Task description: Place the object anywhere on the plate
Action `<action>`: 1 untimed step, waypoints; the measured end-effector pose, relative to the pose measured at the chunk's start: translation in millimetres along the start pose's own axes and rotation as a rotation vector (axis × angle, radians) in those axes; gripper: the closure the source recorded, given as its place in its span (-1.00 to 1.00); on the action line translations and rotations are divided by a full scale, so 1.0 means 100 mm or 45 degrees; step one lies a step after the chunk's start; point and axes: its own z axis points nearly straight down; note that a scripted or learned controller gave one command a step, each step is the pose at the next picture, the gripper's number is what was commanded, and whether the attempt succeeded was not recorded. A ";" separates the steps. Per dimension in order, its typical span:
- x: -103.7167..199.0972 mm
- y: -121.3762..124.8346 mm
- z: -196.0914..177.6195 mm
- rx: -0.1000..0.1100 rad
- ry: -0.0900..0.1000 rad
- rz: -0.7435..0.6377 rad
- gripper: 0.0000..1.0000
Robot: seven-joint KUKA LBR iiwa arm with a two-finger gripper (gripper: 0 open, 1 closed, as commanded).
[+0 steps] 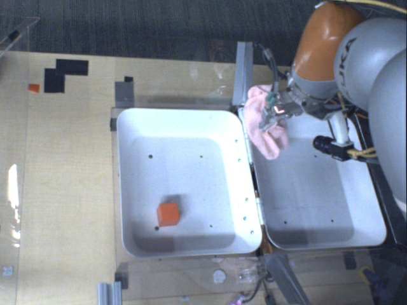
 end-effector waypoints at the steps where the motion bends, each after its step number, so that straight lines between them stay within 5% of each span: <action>1: 0.00 0.03 -0.40 -0.003 0.001 -0.007 1.00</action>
